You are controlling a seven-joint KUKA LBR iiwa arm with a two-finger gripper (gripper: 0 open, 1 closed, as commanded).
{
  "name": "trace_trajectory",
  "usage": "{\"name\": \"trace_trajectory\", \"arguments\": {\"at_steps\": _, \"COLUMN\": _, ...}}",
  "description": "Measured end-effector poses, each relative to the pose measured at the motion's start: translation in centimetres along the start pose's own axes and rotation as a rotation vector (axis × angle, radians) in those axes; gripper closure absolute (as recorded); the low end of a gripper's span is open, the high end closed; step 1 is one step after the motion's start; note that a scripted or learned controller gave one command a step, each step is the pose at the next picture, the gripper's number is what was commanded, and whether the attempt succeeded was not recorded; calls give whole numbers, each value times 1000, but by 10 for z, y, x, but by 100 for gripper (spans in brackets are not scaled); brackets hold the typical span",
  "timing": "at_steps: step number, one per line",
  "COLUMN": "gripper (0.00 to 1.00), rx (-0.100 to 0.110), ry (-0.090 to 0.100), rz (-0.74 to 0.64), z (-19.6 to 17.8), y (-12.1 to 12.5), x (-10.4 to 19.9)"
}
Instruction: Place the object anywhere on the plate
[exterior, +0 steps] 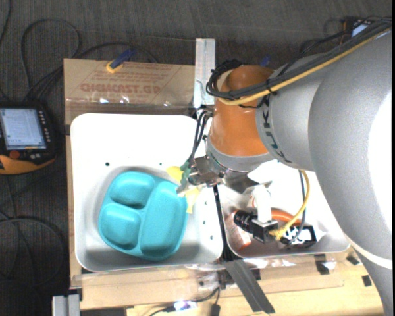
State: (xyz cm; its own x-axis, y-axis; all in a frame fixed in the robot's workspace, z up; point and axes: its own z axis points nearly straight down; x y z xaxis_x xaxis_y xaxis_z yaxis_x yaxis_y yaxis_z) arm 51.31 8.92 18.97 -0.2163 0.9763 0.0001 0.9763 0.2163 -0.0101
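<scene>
In the left shallow white bin (118,137) you have the turquoise plastic plate (141,216), divided into three compartments, lying in the near half of the bin with its right rim close to the bin's right wall. At the plate's far right edge you can see the small yellow object (175,173), partly over the rim and partly over the white floor beside it. Just right of it, touching or nearly so, is the gripper (189,180), hanging below the arm's orange band (240,114) over the divide between the two bins. From this view you cannot tell whether the gripper is apart, together, or clamped on the yellow piece. Further right, in the right white bin (326,232), an orange-red item (241,237) lies at the near left, too hidden to identify.

Look at the surroundings: far left, a black handheld control unit with a lit screen (20,133) rests on the dark grey carpet (118,12), with black cables trailing around it. A brown cardboard sheet with red lettering (128,84) lies at the far side of the left bin, and a pale wooden bench edge (151,282) runs along the near side
</scene>
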Motion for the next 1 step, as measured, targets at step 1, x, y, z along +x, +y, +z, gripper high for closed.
{"name": "trace_trajectory", "arguments": {"at_steps": 1, "gripper": 0, "rx": 0, "ry": 0, "rz": 0, "z": 0, "y": 0, "x": 0}}
